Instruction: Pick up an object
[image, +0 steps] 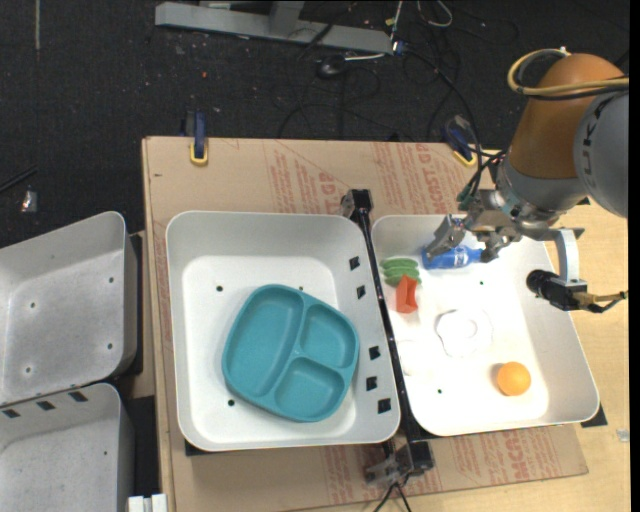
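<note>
My gripper (468, 242) hangs over the back left part of the right bin (560, 400), under the orange-banded wrist. A small blue object (445, 259) lies directly beneath it, partly hidden by it; whether the gripper touches it I cannot tell. Just left of that sit a green piece (400, 268) and a red piece (406, 295), close to the bin's left wall. A white round object (462, 331) rests mid-bin. An orange ball (513, 378) lies toward the front right.
The left bin (190, 300) holds a teal divided plate (290, 352). A black divider (380, 320) runs between the two bins. Grey trays (60, 300) stand off the bench at the left. A black fitting (555, 287) sticks over the right bin's right side.
</note>
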